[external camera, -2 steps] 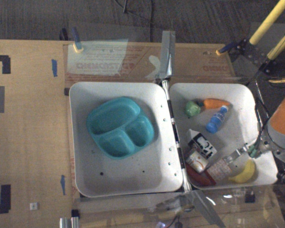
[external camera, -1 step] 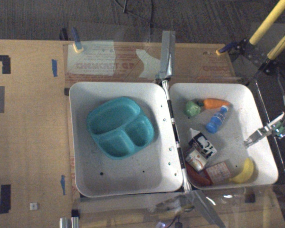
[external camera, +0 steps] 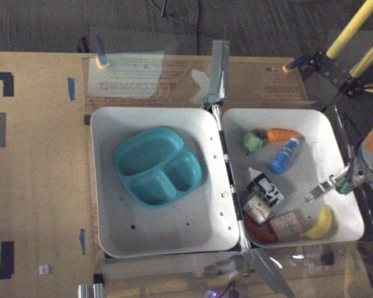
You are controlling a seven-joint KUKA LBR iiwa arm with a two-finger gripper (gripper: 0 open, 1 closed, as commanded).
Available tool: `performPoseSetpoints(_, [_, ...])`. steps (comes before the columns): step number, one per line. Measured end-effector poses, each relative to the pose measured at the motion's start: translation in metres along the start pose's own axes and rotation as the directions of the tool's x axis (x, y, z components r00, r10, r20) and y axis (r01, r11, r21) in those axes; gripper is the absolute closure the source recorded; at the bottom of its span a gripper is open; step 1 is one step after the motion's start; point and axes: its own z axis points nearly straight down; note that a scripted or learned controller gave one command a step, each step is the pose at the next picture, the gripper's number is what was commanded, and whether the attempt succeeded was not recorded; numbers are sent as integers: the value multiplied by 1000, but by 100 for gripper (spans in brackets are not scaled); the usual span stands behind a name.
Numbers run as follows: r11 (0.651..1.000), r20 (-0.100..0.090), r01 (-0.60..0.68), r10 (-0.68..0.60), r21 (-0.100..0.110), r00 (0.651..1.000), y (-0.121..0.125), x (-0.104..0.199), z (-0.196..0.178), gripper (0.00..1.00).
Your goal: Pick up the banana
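Banana [external camera: 321, 223] lies at the right bin's [external camera: 311, 120] near right corner, touching a clear packet [external camera: 286, 223]. End effector [external camera: 326, 187] hovers just beyond it; grip state cannot be determined. Farther back: blue bottle [external camera: 284, 156], carrot [external camera: 283, 135], green item [external camera: 252, 141].

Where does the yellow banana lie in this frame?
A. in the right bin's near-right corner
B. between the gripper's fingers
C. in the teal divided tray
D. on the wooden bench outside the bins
A: the yellow banana lies in the near-right corner of the right white bin, beside a clear packet.
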Motion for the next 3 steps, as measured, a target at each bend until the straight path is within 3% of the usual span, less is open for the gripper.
performPoseSetpoints(1, [970, 6, 243, -243, -4, 970, -14, 6, 41, 0])
performPoseSetpoints(2, [971, 19, 239, -238, -10, 971, -12, 2, 28, 100])
performPoseSetpoints(3, [911, 11, 413, -413, -2, 910, -5, 18, 39, 100])
